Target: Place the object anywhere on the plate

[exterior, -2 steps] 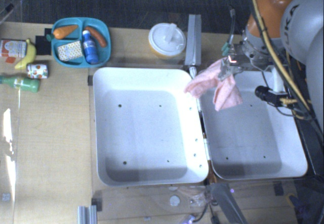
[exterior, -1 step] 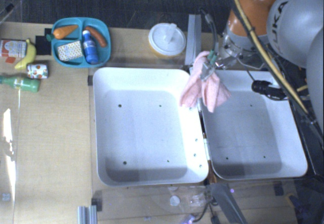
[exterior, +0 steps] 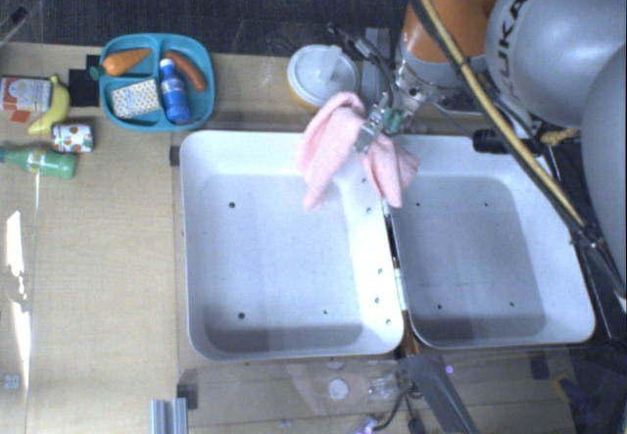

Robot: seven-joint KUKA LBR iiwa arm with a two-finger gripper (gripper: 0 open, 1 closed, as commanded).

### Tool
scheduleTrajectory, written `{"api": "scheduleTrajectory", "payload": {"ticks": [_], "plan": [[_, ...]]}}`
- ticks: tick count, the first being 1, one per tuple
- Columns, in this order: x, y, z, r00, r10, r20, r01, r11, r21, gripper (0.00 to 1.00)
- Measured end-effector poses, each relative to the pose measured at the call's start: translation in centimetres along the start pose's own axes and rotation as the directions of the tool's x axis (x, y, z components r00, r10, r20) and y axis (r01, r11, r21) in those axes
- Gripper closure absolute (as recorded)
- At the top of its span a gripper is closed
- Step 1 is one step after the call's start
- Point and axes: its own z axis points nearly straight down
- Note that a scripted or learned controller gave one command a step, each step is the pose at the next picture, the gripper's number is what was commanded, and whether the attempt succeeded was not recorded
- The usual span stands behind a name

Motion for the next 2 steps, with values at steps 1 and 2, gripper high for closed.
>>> {"api": "scheduleTrajectory", "payload": {"ticks": [1,2], "plan": [[2.9,3.4,-0.3,0.921,-0.389,0.0,0.389,0.921,-0.001,1.0],[6.2,7.3,0.4,0.772,-0.635,0.0,0.635,0.772,-0.002,1.0]]}}
